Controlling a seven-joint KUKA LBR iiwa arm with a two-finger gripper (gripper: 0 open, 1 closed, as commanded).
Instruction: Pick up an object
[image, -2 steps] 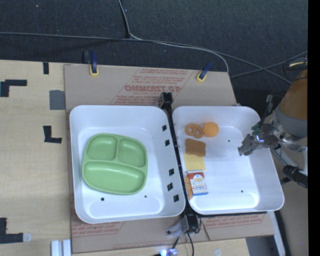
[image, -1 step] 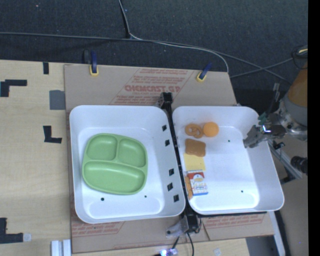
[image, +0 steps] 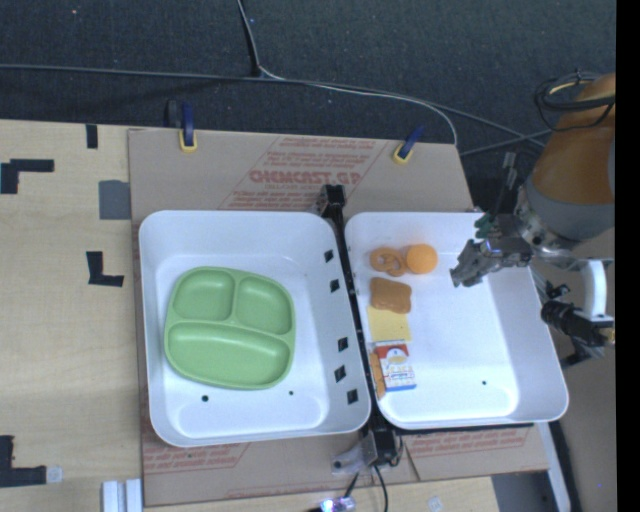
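in the left bin (image: 160, 240) i see a green divided plate (image: 230, 328) lying flat near its middle. along the right bin's (image: 500, 390) left wall i count an orange ball (image: 421, 259), a brown pastry (image: 388, 262), a brown slab (image: 391, 294), a yellow slab (image: 390, 324) and a small carton (image: 397, 366). the end effector (image: 472, 266) hovers over the bin's upper right, holding nothing; i cannot tell how far open it is.

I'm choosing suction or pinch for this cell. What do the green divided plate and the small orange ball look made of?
The green divided plate looks like moulded plastic, matte to satin: even colour, soft rounded compartment ridges. The orange ball looks like smooth plastic or foam toy food, evenly coloured; the view is too coarse to tell which.
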